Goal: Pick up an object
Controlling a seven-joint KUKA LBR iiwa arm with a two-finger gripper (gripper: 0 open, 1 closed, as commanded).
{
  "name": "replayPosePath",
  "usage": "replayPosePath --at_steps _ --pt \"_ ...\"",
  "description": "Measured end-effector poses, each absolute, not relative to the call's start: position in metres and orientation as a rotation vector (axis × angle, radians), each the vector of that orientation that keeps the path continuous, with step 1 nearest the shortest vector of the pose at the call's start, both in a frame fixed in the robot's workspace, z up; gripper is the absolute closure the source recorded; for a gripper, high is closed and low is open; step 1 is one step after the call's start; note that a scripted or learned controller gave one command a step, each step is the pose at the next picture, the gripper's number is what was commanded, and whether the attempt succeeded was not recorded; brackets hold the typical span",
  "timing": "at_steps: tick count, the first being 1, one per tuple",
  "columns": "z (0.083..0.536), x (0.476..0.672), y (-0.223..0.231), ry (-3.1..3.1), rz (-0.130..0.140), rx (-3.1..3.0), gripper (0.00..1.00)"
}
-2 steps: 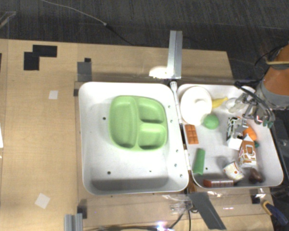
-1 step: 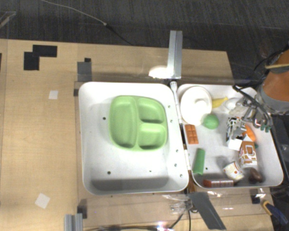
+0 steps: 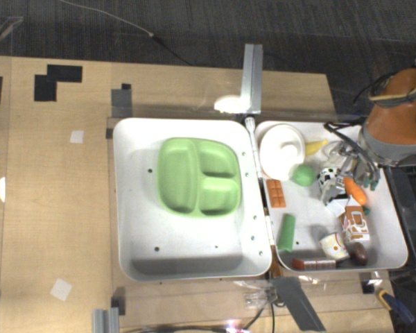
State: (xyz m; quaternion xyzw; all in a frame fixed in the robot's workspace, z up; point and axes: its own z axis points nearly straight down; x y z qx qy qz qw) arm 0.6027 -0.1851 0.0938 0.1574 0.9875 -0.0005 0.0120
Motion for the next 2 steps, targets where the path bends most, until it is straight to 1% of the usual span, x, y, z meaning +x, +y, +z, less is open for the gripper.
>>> replayPosePath --at_steps 1,2 --pt "0.091 0.555 -0.144 3.049 0.002 0.685 0.00" --pt "0.091 0.545 -0.132 3.037 0.000 0.718 0.00"
